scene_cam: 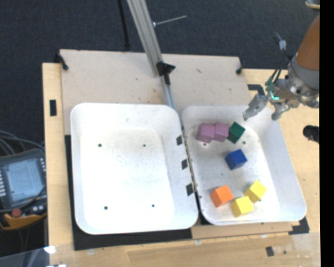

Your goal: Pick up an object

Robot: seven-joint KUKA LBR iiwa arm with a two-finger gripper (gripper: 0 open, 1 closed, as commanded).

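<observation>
White bins sit side by side on the worktop [53, 149], arm poised over the right one.

Largest first: the left bin [128, 166], then the right bin [278, 160] where every block lies loose, ready for picking: two pink blocks [213, 132], green cube [236, 132], blue cube [235, 159], orange cube [222, 195], two yellow cubes [249, 198]. The end effector [267, 109] hovers at the bin's far corner, fingers spread and grasping nothing. No readable writing anywhere.

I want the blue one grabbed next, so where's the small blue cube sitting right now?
The small blue cube lies in the right-hand white bin, near its middle, just below the dark green cube and above the orange cube.
</observation>
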